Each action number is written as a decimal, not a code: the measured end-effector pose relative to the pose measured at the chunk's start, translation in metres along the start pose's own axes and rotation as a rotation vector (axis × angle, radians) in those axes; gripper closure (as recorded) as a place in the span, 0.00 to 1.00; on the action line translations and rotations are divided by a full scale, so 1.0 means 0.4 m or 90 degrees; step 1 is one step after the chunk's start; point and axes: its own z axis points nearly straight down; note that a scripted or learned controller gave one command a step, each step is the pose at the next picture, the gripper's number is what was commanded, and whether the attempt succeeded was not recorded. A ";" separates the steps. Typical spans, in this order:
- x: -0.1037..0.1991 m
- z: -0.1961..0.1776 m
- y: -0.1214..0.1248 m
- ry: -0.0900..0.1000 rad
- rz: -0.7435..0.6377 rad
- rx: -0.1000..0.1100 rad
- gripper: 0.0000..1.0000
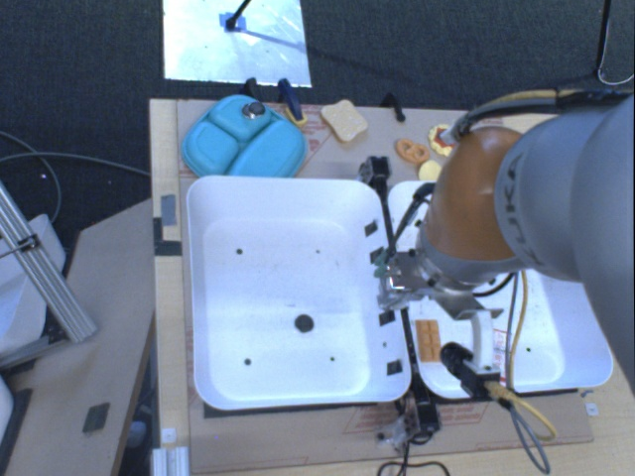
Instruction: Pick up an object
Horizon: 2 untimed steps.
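A small dark round object [304, 322] lies on the floor of the left bin [213, 266], a little below its middle. An orange, waffle-patterned rectangle [429, 340] lies near the front left of the right bin [585, 360]. My gripper [403, 292] hangs under the grey and orange wrist, over the left wall of the right bin and just above the orange rectangle. The wrist hides the gripper's tips. The arm covers most of the right bin.
Behind the bins on the bench lie a blue divided dish [243, 139], a slice of toast [344, 120], an orange pretzel [412, 150] and small yellow pieces [437, 137]. A shiny metal sheet [236, 26] lies farther back.
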 end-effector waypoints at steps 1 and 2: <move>-0.008 -0.028 0.010 -0.001 0.001 -0.005 1.00; -0.012 -0.308 -0.022 -0.001 0.002 -0.010 1.00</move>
